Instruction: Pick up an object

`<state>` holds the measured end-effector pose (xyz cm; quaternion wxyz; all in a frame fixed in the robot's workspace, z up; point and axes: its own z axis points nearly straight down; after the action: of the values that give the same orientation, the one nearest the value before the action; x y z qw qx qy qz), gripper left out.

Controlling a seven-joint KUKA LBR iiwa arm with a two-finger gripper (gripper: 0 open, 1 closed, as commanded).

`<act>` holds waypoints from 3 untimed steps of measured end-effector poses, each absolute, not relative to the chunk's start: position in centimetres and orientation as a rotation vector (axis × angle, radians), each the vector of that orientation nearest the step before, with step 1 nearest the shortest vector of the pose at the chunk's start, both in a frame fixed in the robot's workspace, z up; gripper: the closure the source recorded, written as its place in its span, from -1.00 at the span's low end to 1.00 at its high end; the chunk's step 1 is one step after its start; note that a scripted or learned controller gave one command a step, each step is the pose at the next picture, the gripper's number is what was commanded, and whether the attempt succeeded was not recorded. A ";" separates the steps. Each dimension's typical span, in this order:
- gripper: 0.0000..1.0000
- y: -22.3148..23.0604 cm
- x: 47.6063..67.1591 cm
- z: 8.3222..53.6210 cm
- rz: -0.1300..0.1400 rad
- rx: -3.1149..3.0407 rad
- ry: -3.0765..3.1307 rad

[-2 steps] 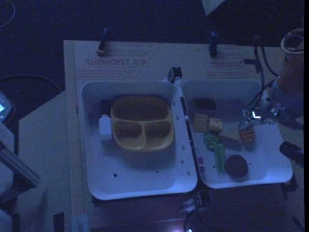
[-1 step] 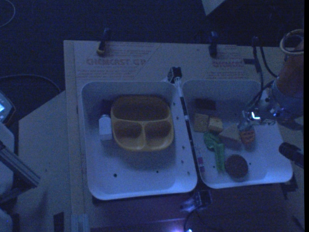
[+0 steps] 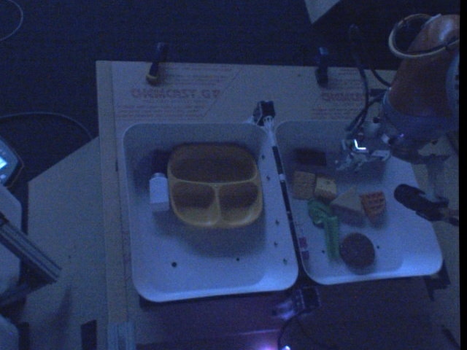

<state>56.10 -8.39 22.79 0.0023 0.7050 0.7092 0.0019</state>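
The scene is dim and tinted blue. The robot's metal two-finger gripper (image 3: 357, 152) hangs low over the far part of the right shallow white plastic bin (image 3: 416, 246), on a grey arm (image 3: 423, 86) with an orange band that reaches in from the right. Whether the gripper is open or closed cannot be told in this light, and nothing can be seen held in it. It sits just beside a small dark rectangular block (image 3: 310, 156) near the bin's far wall.

The right bin holds seven small toy food pieces that can be counted. Besides the dark block there is a tan square cracker-like piece (image 3: 303, 184), a yellowish cube (image 3: 325, 188), a pale wedge (image 3: 349, 201), an orange waffle-textured piece (image 3: 373, 203), a green elongated vegetable-shaped piece (image 3: 326, 224) and a dark round cookie-like disc (image 3: 357, 251). The green piece lies with its long axis running from the far side toward the near edge of the bin, leaning slightly right at the near end. The disc lies near its near end.

The left shallow white plastic bin (image 3: 211, 275) holds two things: a yellow plastic divided plate (image 3: 214, 184) with three compartments, lying flat in the middle, and a small white bottle (image 3: 158, 190) touching the plate's left edge.

Both bins sit side by side on a pale worktop (image 3: 109, 195), with two dark clamps (image 3: 157, 60) at its far edge.
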 end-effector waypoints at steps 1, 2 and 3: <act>1.00 -4.2 59.8 23.5 0.007 2.212 2.225; 1.00 -3.3 61.0 22.8 0.003 2.217 2.220; 1.00 -4.4 59.7 22.9 -0.004 2.224 2.222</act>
<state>59.66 -4.37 22.87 -0.0011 0.7076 0.7067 -0.0011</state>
